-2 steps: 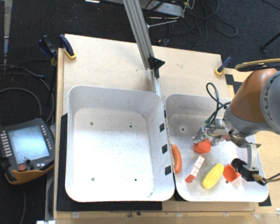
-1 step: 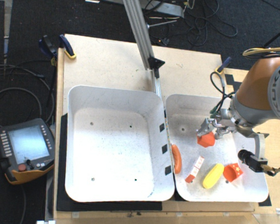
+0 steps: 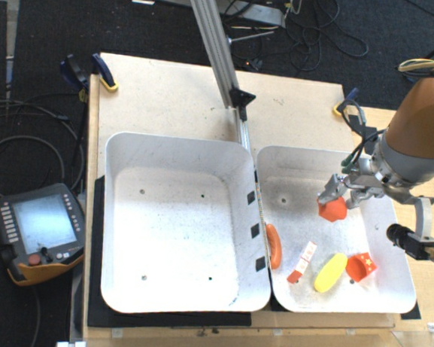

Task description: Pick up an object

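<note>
Hand: the arm's two-finger hand [image 3: 339, 196] hangs over the far part of the right bin, its grey fingers closed narrowly on the top of an orange-red block [image 3: 333, 209]
Block: the orange-red block sits directly under the fingertips, gripped between them; whether its underside touches the bin floor cannot be told
Arm: the grey arm with its orange band [image 3: 425, 123] comes in from the right edge, bent down over the right bin, black cables looping beside its wrist
Right bin: the white right bin [image 3: 292, 179] also carries a yellow banana-shaped piece [image 3: 330, 272] near its front, a red piece [image 3: 361, 266] just right of that one, a small red-and-white stick [image 3: 302, 262] to the left, and an orange sausage-shaped piece [image 3: 273, 244] lying along the left wall
Spacing: those four pieces lie nearer the front, well apart from the gripped block
Left bin: the white left bin [image 3: 128, 154] sits just beside the right one, rims touching along the middle
Surface: the pale wooden surface [image 3: 171, 97] bears both bins, with yellow-tipped clamps [image 3: 103, 72] at its far corners
Mast: a slanted metal rail [image 3: 213, 44] runs from the top of the frame down to the seam between the bins
Floor: a control pendant [image 3: 37, 232] with a lit screen lies on the dark floor at the left, cables trailing around it
</note>
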{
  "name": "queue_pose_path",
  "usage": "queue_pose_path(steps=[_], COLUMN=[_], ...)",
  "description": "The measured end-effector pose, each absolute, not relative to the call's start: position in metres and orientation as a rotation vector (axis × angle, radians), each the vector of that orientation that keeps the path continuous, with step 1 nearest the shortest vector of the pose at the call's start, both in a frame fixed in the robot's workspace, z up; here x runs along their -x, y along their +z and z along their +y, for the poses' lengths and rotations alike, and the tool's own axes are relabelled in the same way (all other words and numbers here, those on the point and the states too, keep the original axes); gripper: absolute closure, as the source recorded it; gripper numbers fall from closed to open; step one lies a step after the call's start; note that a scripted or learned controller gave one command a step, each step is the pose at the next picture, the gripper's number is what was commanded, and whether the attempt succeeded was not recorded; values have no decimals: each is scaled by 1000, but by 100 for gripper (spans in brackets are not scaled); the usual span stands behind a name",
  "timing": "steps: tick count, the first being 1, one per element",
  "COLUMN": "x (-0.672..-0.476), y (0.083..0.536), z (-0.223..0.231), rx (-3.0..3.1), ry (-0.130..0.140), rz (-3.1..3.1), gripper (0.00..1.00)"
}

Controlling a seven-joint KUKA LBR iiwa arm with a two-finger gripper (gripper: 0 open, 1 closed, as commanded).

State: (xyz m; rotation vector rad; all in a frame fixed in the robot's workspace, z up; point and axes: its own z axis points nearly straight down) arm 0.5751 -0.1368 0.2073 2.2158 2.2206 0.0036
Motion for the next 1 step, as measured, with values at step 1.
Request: queue_pose_path(steps=[1], x=[-576], y=[216], z=[-137], rx=[-2217], ry=[1], rz=[2223], gripper=[100])
